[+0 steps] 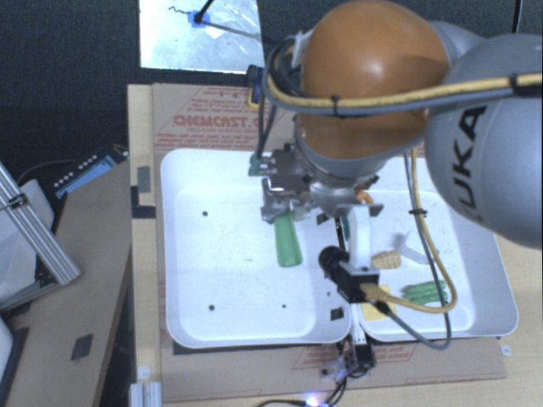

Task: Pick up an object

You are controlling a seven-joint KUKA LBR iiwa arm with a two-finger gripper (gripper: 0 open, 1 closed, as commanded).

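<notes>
Green and stick-shaped, the object is hanging straight down between the pincer's fingers, which are pinching its upper end over the left bin. Further right of the pincer, a tan piece and a green piece are lying in the right bin.

The arm reaches in from the right, its tool pointing down.
</notes>
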